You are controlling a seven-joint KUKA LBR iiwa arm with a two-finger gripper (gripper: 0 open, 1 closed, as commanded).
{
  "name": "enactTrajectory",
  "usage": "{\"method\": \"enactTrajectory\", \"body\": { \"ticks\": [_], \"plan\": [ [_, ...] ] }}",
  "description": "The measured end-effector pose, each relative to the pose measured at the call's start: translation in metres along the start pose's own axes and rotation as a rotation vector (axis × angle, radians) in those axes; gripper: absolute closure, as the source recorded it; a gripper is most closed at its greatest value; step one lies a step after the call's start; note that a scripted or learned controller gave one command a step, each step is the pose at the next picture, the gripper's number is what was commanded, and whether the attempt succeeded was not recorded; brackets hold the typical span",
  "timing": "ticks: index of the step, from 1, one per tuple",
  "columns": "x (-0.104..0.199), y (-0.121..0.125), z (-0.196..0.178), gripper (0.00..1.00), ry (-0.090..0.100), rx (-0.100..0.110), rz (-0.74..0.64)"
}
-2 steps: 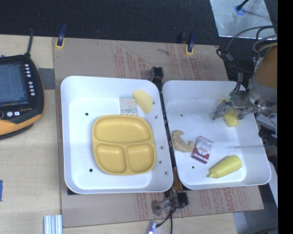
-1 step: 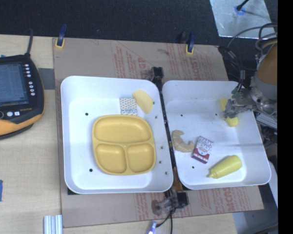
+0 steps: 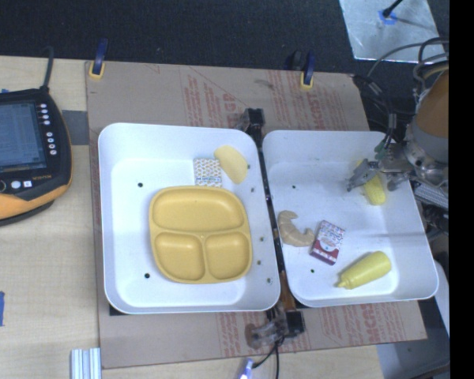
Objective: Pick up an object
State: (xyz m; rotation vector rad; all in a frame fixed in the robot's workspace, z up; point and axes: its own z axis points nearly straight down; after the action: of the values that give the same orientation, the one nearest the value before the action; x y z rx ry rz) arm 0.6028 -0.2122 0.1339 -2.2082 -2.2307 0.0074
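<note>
The gripper [image 3: 373, 176] is low in the right bin [image 3: 300, 152], near its far right corner, with the grey arm [image 3: 426, 144] entering from the right edge. Its dark fingers [image 3: 359, 174] are spread, and a small yellow object [image 3: 374, 192] lies just beside and below them; whether the fingers touch it cannot be told, and it is not clearly pinched between them. Nearer the front of the same bin lie a yellow mustard-style bottle [image 3: 364, 269] on its side, a red and white packet [image 3: 328, 242], and a tan curved piece [image 3: 294, 229] close to the inner wall. The left bin [image 3: 118, 212] holds a yellow divided tray [image 3: 199, 233], a small patterned packet [image 3: 208, 172] and a pale yellow lump [image 3: 231, 163] beyond it. A teach pendant [image 3: 20, 152] rests on the tabletop [image 3: 39, 290] at far left.
</note>
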Motion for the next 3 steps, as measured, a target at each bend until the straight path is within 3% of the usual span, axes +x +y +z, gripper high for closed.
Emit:
{"method": "enactTrajectory", "body": {
  "ticks": [1,2,3],
  "plan": [
    [0.0,0.054,-0.029,0.0,0.002,-0.005,0.006],
    [0.0,0.053,-0.01,0.0,0.003,-0.002,0.005],
    [0.0,0.042,-0.027,0.0,0.003,-0.002,0.007]
  ]
}}
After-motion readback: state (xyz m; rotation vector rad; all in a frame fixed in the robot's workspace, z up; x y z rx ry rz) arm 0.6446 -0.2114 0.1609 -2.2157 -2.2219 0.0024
